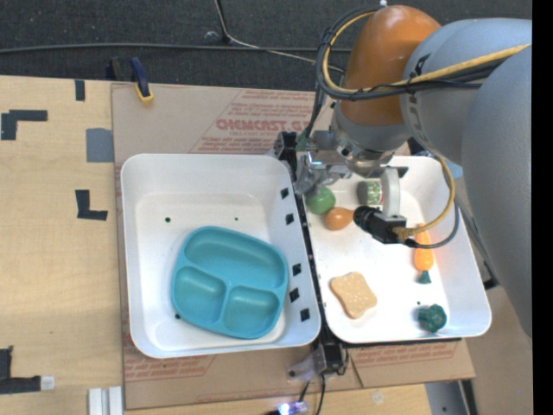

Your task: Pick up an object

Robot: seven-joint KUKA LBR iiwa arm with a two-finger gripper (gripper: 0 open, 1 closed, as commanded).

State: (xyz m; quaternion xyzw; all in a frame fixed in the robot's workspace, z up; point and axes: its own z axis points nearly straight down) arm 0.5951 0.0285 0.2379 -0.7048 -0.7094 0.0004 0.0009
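The gripper (321, 178) hangs over the right bin (458, 318), near that bin's left wall toward its far edge, with a green ball (321, 201) directly beneath it; whether the fingers are spread or closed cannot be told, since the wrist hides them. Touching the ball on its near-right side lies an orange egg (339, 219). Both look like small toy foods: light, hard, smooth and rounded, so likely to roll or squirt out of a pinch that is off centre. A grasp across the ball's widest middle would suit best, though the egg and the bin wall crowd it.

Toward the bin's near edge lies a toast slice (353, 294), flat and probably stiff, best taken by its edges. An orange carrot (422, 260) sits by the right wall and a teal lump (431, 317) in the near-right corner. The left bin (138, 232) holds a teal tray (230, 282).
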